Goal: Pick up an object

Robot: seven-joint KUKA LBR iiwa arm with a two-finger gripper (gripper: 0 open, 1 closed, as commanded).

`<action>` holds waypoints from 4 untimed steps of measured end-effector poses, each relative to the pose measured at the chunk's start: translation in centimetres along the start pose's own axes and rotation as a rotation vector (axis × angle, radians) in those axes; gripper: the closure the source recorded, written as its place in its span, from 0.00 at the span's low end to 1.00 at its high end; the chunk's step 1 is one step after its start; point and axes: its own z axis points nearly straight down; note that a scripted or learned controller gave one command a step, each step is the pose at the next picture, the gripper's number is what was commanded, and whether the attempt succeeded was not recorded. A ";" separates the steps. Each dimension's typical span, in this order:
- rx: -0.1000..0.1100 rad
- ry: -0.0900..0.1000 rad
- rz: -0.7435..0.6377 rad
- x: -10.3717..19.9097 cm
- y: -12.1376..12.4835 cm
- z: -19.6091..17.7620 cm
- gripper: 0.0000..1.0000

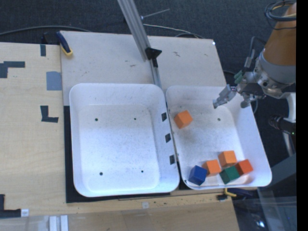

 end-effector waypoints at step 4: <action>-0.003 0.000 -0.003 3.8 5.1 19.5 0.00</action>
